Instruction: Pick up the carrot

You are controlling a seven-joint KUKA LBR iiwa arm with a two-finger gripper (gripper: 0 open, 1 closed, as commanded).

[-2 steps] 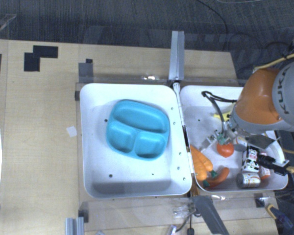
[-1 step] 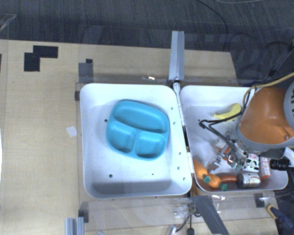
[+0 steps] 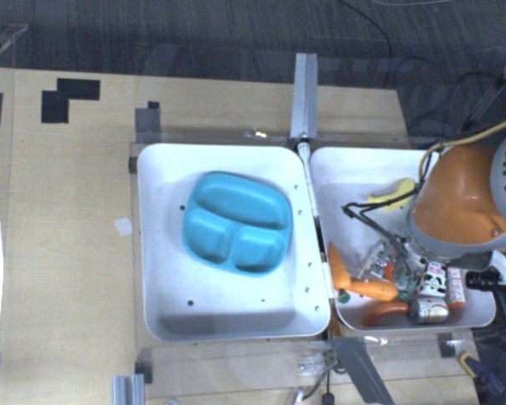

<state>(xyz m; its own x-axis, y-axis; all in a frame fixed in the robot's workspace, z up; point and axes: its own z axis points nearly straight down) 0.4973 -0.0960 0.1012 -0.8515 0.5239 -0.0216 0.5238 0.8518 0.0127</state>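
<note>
The orange carrot (image 3: 369,290) lies near the front left of the right bin (image 3: 346,180), with its green tip pointing left. My gripper (image 3: 394,270) hangs low over the carrot's right end, under the arm's orange band (image 3: 455,197). Metal parts and clutter around the gripper hide how it meets the carrot.
A blue three-part plate (image 3: 236,220) lies in the left bin (image 3: 164,251). In the right bin a yellow item (image 3: 395,194) shows at the back, an orange-red item (image 3: 386,312) and a small can (image 3: 428,310) at the front. A black cable (image 3: 367,213) loops beside the arm.
</note>
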